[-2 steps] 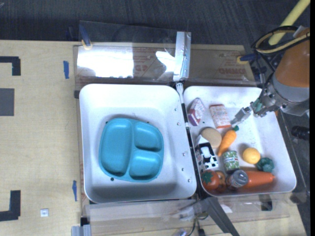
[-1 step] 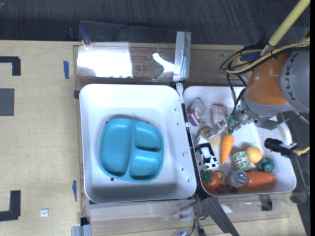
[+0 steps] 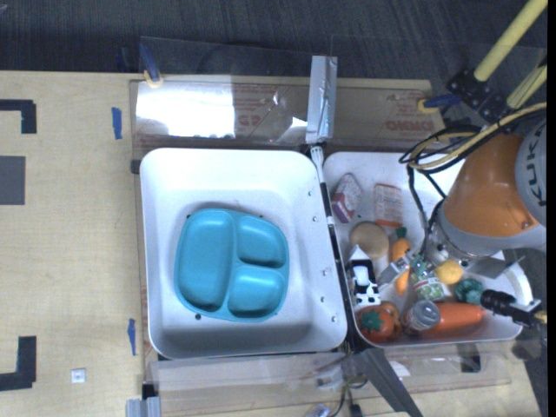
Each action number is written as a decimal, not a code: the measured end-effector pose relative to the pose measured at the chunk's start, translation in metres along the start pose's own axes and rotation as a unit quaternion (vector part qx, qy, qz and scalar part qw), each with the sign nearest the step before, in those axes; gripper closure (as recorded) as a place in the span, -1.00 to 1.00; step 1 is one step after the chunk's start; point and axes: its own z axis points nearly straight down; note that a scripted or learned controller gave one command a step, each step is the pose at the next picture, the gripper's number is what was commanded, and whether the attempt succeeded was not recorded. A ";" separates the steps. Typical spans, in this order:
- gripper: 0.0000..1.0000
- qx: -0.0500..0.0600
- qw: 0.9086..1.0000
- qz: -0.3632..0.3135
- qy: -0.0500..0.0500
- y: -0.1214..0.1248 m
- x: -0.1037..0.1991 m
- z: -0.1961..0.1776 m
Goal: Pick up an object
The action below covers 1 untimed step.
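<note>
The right bin (image 3: 340,165) holds several toy foods: an orange carrot (image 3: 458,318), a red fruit with a green top (image 3: 379,321), a yellow lemon (image 3: 449,273), a grey-capped bottle (image 3: 423,312), a tan round piece (image 3: 372,237) and a pink packet (image 3: 347,197). My gripper (image 3: 419,268) reaches down into the middle of this pile, under the orange wrist band (image 3: 491,194). It stands just left of the lemon and above the bottle. The arm hides the bin's right side.
The left bin (image 3: 165,174) carries a blue divided plate (image 3: 230,261). A black-and-white item (image 3: 365,287) lies against the divider (image 3: 330,224) between the bins. Yellow and black cables (image 3: 452,142) hang over the right bin's far corner. Clear panels stand behind both bins.
</note>
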 end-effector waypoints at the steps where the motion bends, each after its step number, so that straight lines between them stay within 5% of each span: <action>1: 1.00 -0.005 1.000 0.001 -0.004 0.003 -0.002 -0.012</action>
